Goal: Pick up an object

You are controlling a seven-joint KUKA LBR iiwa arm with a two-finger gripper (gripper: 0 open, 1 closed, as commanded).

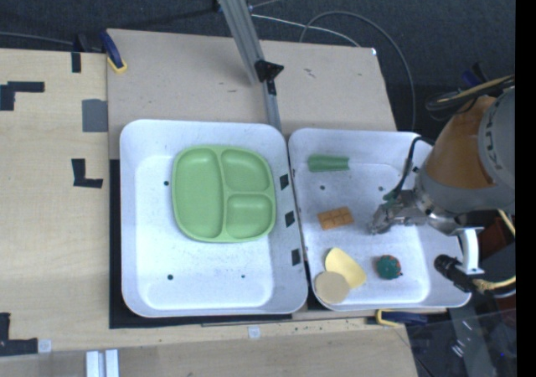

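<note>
Your bench carries two shallow white bins, side by side and touching along their inner edges.

The left bin holds one item: a green divided plate with three compartments, one long section on its left and two smaller ones on its right. It lies flat in the far half of the bin, and nothing rests in any compartment.

The right bin holds five loose items. A green cylindrical piece lies on its side near the far edge. An orange-brown waffle-like block lies flat toward the middle, left of centre. At the near-left corner a yellow wedge overlaps a tan round disc; the two touch, and the disc sits against the bin's near rim. A small dark green ball with a red spot lies to the right of the wedge, apart from it.

Your arm reaches in from the right, over the right bin's right side. The gripper is low above the bin floor, to the right of the waffle-like block and on the far side of the green ball, apart from both. No item shows between its fingers. From this angle you cannot tell whether the claw stands open or closed.

All five candidate objects lie on the bin floor.
</note>
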